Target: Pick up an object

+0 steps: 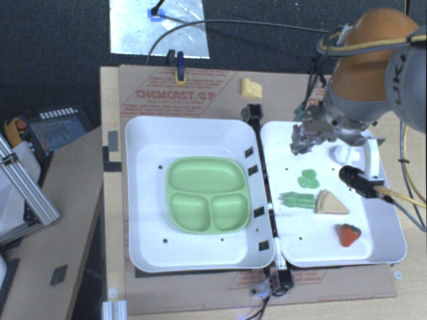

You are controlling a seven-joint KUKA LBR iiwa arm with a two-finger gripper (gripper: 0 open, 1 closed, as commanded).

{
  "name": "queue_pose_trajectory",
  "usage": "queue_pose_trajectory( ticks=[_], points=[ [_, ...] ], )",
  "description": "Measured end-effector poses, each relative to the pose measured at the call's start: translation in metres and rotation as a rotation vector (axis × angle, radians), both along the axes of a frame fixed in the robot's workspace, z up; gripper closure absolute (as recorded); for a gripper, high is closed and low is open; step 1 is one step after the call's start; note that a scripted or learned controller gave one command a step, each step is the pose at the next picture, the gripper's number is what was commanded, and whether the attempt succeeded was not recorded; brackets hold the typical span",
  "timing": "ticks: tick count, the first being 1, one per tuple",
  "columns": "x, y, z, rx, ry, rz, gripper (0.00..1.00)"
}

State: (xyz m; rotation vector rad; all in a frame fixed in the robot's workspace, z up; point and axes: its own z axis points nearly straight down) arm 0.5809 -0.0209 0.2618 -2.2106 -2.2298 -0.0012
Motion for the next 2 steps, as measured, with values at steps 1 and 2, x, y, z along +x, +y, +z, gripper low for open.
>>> queue_pose_trajectory(
  ticks=[1,2],
  points=[
    [-0.013,0.051,-0.005,0.0,-0.001,0.001,1.0],
    [-0.037,0.104,-0.018,0.0,0.001,0.001,1.0]
  ],
)
